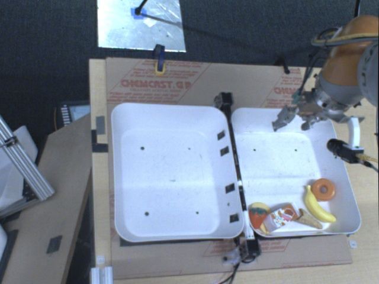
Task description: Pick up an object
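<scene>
Several small objects lie in the near right corner of the right bin [284, 152]: a yellow banana [317, 206], an orange ring-shaped piece [323, 189] touching its top, a red-orange round fruit [258, 215], a white and red packet [280, 216] and a brown wedge [309, 220]. My gripper [294, 120] hangs over the far edge of the right bin, well away from the pile. Its two grey fingers stand apart with nothing between them.
The left bin [172, 170] lies beside the right one, with a black clip strip [231, 158] along the divide. A black part of the arm [343, 149] juts over the right bin's right rim. A shiny sheet [142, 16] lies beyond the cardboard.
</scene>
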`<action>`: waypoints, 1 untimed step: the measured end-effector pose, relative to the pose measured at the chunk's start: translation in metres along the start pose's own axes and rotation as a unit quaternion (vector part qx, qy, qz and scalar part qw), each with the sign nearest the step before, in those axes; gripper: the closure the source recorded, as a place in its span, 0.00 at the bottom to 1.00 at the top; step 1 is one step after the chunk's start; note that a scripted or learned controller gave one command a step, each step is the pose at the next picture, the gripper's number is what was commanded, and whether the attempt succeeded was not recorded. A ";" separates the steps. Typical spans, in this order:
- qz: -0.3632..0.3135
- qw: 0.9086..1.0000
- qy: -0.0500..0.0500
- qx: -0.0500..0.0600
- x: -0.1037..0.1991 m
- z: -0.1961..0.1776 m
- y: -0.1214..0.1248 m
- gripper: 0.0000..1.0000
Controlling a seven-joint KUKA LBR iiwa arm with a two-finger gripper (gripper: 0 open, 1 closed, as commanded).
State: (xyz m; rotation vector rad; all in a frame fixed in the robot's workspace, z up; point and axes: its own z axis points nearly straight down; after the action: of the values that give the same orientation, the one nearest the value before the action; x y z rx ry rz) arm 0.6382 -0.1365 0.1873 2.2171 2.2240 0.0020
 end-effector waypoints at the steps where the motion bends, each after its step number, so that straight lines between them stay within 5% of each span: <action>1: 0.002 1.000 -0.001 -0.002 -0.005 -0.061 -0.026 0.00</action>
State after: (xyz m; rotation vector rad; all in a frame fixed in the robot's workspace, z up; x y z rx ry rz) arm 0.6120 -0.1417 0.2480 2.2182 2.2175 0.0056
